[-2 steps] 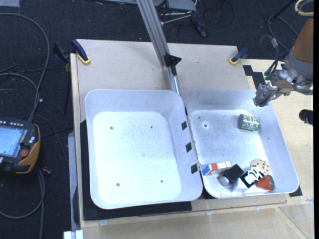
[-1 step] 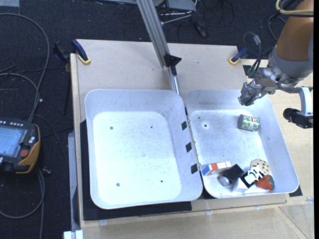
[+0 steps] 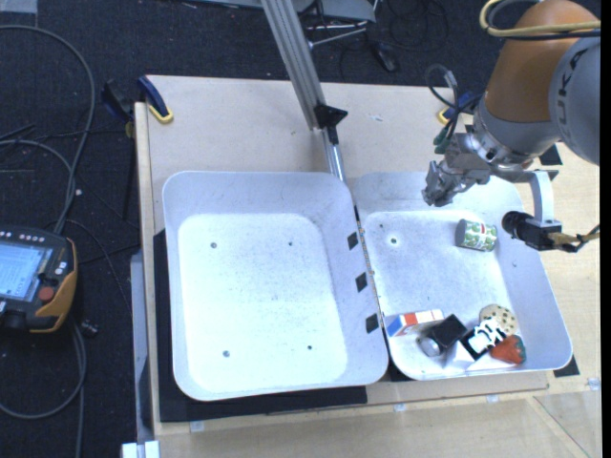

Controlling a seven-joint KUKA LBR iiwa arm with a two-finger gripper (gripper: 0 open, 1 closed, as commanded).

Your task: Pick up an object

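I count two white bins on the bench, the left bin [image 3: 258, 284] and the right bin [image 3: 458, 284], side by side and touching along the middle. In the right bin there are about six things: a small can [image 3: 476, 235] lying alone near the far right side, then a group at the near edge — a red-white-blue box [image 3: 413, 322], a black block [image 3: 445, 332], a grey piece [image 3: 429, 346], a black-and-white box [image 3: 487, 336] with a round speckled thing behind it, and a red thing [image 3: 509, 351]. The gripper [image 3: 439, 191] hangs over the far rim of the right bin, left of the can and apart from it; I see nothing in it, and how wide it stands I cannot tell. The bench [image 3: 239, 122] is pale wood, on a dark carpet with cables; a pendant [image 3: 33, 275] lies on the floor at the left. A metal pole [image 3: 296, 51] rises behind the bins. The middle of the right bin gives free room.
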